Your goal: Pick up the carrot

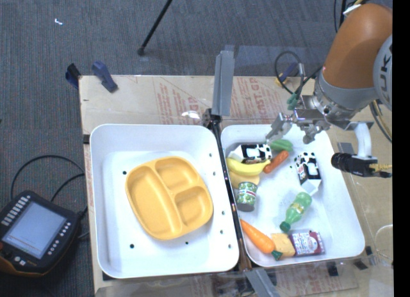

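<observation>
Orange and tapered, the carrot (257, 237) lies at the near edge of the right bin (343, 209), close to its left wall, its long axis running diagonally from upper left to lower right, with the green stub touching a snack packet (301, 244). The claw (297, 127) hovers over the bin's far end with its fingers spread apart and nothing between them. From there the carrot sits well apart, toward the camera and slightly left, past the green bottle (296, 209).
</observation>
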Robot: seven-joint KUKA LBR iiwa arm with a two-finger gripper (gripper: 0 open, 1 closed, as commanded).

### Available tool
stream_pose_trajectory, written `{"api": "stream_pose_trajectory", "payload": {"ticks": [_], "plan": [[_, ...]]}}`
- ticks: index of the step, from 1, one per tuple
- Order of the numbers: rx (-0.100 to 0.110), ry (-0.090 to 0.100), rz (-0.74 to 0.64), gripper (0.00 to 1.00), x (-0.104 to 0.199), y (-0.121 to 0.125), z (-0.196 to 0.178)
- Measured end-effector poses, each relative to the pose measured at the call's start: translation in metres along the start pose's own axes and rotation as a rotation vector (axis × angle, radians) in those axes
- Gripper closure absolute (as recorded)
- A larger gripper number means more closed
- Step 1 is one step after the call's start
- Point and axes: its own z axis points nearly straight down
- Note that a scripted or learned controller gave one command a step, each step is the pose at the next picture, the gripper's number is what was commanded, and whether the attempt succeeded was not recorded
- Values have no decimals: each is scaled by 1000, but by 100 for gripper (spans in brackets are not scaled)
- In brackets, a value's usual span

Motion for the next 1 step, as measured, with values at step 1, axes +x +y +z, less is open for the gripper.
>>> {"api": "stream_pose_trajectory", "payload": {"ticks": [1], "plan": [[1, 1, -1, 100, 0, 1, -8]]}}
